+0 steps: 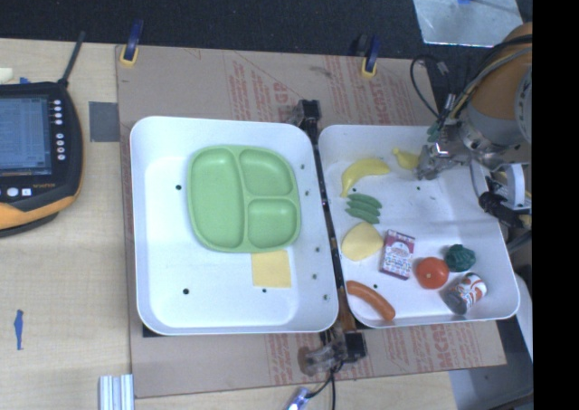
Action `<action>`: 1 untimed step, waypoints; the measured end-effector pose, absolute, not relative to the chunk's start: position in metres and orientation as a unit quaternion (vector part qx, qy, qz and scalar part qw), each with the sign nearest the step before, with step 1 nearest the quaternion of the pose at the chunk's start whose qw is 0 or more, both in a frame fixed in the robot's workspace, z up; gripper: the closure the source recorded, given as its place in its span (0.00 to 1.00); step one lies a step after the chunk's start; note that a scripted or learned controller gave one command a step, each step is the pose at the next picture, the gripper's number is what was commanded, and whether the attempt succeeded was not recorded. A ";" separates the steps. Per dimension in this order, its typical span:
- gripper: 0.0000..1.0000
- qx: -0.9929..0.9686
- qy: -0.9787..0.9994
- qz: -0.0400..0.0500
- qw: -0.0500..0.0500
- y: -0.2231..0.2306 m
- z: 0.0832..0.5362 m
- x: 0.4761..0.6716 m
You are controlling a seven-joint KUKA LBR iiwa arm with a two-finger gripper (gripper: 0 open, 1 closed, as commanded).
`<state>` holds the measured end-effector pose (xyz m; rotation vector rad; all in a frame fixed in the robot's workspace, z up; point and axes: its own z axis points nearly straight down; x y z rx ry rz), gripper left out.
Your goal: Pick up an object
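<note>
Grey end effector (432, 164) hangs over the right bin (479, 309); its grasp state is unclear.

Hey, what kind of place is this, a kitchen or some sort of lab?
Most likely a robotics lab bench, not a kitchen: two shallow white plastic bins sit on clamped cardboard, the food is toys such as a yellow plastic banana, and an orange-edged handheld control pendant with a screen lies alongside.

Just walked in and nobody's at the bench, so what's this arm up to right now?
It's trying to pick something out of the right bin. The gripper is down at that bin's far end, close to a small yellow piece, with a banana a bit further off. Nothing can be seen in its grasp. The tomato, sausage, red box and other toy food lie in the bin. The left bin has a green plate and a cheese slice.
</note>
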<state>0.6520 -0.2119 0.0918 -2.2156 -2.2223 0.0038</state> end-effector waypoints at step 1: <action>1.00 -0.705 -0.709 0.001 0.002 -0.212 0.103 0.653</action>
